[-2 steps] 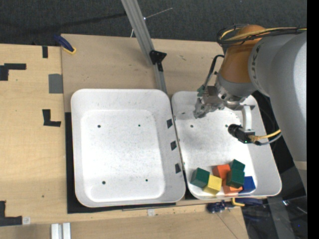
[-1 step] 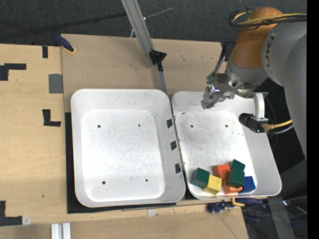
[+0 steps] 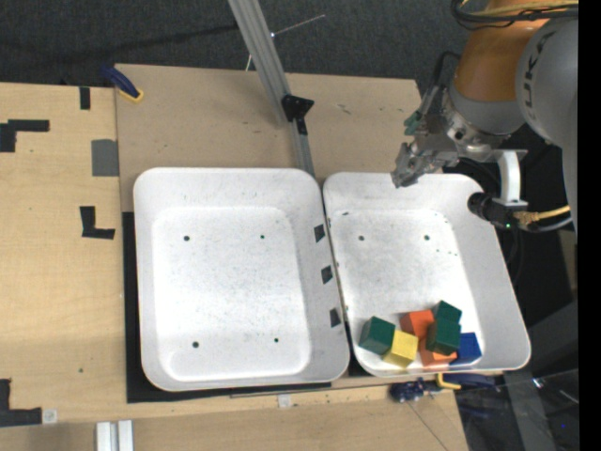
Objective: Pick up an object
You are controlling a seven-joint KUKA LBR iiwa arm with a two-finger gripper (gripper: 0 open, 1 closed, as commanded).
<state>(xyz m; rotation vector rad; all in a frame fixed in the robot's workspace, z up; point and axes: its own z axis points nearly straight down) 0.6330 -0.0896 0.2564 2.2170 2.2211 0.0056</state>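
Observation:
Several small blocks lie clustered at the near edge of the right bin point(image 3: 488, 242): a green block point(image 3: 377, 334), a yellow block point(image 3: 404, 347), an orange block point(image 3: 419, 323), a dark green block point(image 3: 447, 325) and a blue block point(image 3: 467, 347). My gripper point(image 3: 409, 173) hangs over the far rim of the right bin, well away from the blocks. Nothing shows between its fingers.
The left bin point(image 3: 225, 275) lies beside the right one, their rims meeting at the middle. A slanted metal pole point(image 3: 268, 50) rises behind the bins. A blue and yellow clamp point(image 3: 122, 83) sits at the bench's far left. Cables hang off the arm at right.

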